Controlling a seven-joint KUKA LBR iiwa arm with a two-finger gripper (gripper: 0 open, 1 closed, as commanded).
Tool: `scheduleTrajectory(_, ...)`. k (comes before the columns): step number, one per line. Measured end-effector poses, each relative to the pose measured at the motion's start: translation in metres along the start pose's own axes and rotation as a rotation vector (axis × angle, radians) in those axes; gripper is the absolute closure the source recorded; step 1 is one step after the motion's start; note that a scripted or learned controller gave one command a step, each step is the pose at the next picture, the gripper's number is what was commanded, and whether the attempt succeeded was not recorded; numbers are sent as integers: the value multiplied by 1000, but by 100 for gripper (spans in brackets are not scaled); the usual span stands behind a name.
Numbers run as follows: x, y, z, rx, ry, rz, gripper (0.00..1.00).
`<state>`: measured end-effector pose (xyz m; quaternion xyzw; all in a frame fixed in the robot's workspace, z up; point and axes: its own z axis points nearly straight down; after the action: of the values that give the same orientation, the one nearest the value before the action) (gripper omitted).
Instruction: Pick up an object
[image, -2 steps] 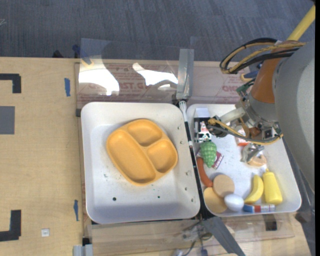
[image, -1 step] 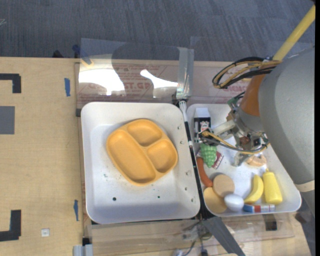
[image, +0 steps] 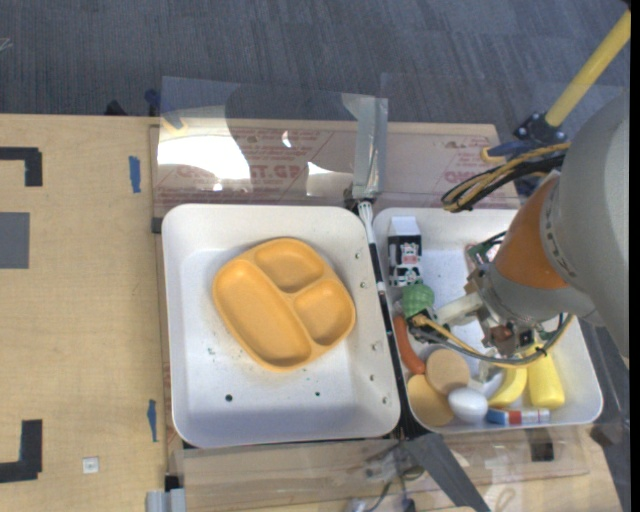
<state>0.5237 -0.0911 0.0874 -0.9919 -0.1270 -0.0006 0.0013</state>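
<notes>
Gripper (image: 497, 345) hung low over right bin (image: 585, 395) clutter near banana (image: 510, 385); finger state unreadable. Nothing visibly grasped; pick remained undone.

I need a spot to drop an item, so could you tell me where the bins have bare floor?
The left bin has bare floor in front of and left of the orange plate. The right bin is crowded: toys fill its front, under the gripper; bare floor behind, beside the small box.
</notes>
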Motion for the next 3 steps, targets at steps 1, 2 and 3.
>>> scheduleTrajectory(1, 49, 13, 0, -3, 3, 13, 0)
scheduleTrajectory(2, 50, 12, -11, -3, 4, 10, 100)
scheduleTrajectory(3, 50, 11, -20, -1, 3, 8, 100)
